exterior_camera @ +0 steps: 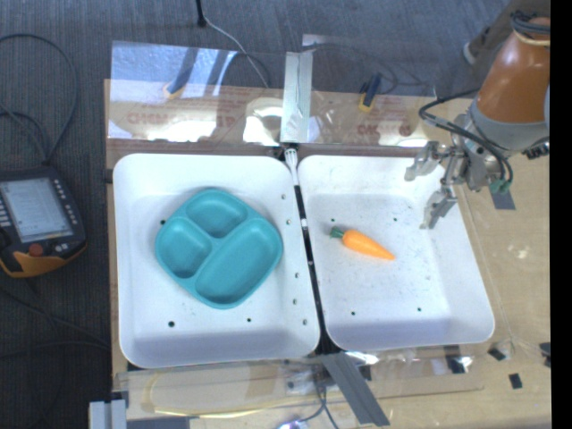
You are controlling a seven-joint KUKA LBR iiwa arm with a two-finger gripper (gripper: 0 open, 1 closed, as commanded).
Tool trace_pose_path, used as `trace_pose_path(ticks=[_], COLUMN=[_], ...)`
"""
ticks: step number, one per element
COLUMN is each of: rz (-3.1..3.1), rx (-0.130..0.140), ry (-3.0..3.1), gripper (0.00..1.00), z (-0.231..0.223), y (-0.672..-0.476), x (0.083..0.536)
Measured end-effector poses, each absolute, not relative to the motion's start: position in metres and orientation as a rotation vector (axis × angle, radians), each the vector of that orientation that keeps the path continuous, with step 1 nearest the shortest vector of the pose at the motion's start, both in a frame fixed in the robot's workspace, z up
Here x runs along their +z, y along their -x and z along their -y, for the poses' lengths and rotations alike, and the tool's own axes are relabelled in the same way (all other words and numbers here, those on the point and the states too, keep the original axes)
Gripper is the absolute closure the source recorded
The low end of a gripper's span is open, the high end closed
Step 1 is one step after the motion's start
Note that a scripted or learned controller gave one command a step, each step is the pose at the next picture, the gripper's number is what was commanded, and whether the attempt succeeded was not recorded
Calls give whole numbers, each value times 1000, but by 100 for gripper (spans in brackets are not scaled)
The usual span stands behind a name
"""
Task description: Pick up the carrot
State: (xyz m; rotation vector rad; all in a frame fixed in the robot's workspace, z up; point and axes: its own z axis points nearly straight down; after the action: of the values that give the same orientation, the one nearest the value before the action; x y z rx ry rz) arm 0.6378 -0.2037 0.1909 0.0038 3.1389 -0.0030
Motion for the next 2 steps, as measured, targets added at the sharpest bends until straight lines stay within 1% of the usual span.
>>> trace_pose_path(ticks=[1, 2], rz=[-3135, -3127], rx=[-5, -6], ry=[-10, 51], gripper=[0, 0], z=[165, 120], y=[-628, -590], x=[96, 91])
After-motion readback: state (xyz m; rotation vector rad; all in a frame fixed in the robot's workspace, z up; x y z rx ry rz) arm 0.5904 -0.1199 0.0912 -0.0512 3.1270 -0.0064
